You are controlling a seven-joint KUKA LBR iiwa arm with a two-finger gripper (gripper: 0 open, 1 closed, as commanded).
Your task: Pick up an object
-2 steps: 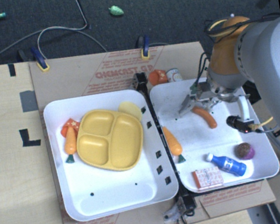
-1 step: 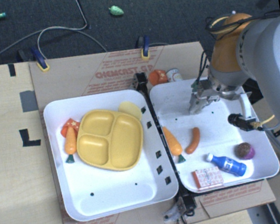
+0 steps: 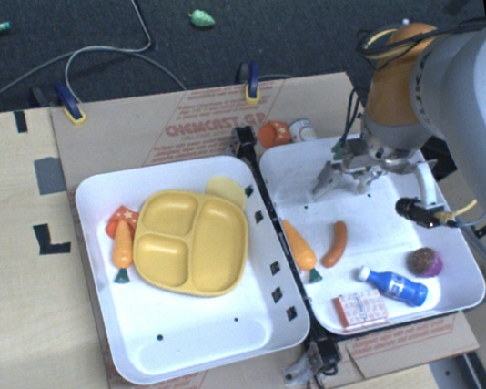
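Note:
My gripper hangs over the back part of the right bin, open, with nothing between its fingers. In front of it on the bin floor lie an orange carrot and a brown sausage, side by side. Nearer the front edge are a blue bottle lying on its side, a dark purple ball and a small red and white box. All of them lie apart from the gripper.
The left bin holds a yellow divided plate, a small carrot, a red piece and a pale yellow item. An orange object and a white can sit behind the bins.

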